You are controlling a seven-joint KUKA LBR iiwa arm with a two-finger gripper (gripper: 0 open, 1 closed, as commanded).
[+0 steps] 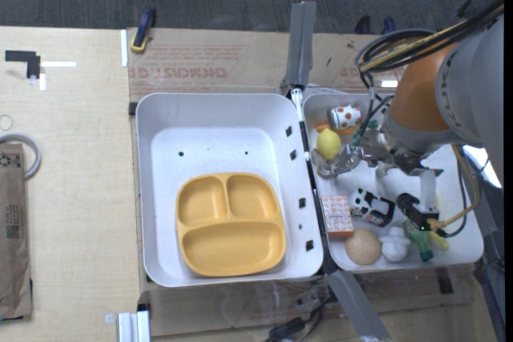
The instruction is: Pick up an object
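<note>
Two shallow white bins (144, 172) sit on the bench: gripper (341, 160), finger state impossible to tell, hovers at the right bin's ten o'clock beside a yellow lemon-shaped object (329, 143), nothing visibly lifted yet.

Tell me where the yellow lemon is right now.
The lemon sits in the right bin, near its upper left corner, just below the spotted cup and beside the gripper.

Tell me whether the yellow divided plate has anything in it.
Empty. The yellow divided plate lies flat in the left bin, and all three compartments show bare yellow.
</note>
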